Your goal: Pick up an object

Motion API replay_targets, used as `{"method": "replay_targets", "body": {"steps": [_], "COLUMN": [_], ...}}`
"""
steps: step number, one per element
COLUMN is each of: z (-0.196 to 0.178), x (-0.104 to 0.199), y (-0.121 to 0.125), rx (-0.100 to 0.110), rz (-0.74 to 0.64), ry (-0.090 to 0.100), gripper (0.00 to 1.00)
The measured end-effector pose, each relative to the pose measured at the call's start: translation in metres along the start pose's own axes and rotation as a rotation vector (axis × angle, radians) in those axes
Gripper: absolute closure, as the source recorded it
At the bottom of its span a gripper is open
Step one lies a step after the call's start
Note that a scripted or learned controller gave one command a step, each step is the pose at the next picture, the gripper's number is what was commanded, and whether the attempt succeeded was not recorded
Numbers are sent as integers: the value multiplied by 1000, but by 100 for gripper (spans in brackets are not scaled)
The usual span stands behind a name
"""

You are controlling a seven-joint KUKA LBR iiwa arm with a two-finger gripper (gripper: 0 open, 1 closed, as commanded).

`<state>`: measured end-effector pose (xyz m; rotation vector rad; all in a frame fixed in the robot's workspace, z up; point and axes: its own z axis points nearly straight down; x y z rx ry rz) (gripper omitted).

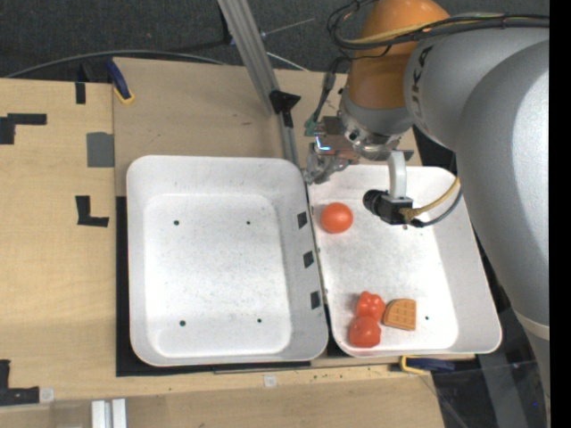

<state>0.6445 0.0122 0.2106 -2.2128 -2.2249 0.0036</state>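
Round orange-red object (335, 218) lies in the right bin (477, 275), in its upper left part, close to the bin's left wall and apart from the other things. 3 more things lie in the lower middle of this same bin: 2 red pieces, one (369, 305) just above the other (363, 332) and touching it, and a small tan waffle-like piece (401, 314) just beside them, on the side of the bin's right wall.

The gripper (321, 160) is over the upper left corner of the right bin, at the rim, a little above the round orange-red object and not touching it. It looks small and partly blurred, so I cannot tell how far the claw is open, and I cannot tell if it has hold of anything. A black part (387, 207) with a cable hangs from the wrist over the upper middle of the right bin, just to the right of the round object.

The grey arm (491, 87) with its orange band (393, 34) covers the upper right corner of the right bin. The left bin (214, 257) touches the right bin's left wall.
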Motion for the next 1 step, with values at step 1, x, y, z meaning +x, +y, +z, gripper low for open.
{"method": "replay_targets", "body": {"steps": [1], "z": [-11], "x": [50], "y": [-10], "rx": [-3], "rz": [-1], "ry": [1], "gripper": [100]}}
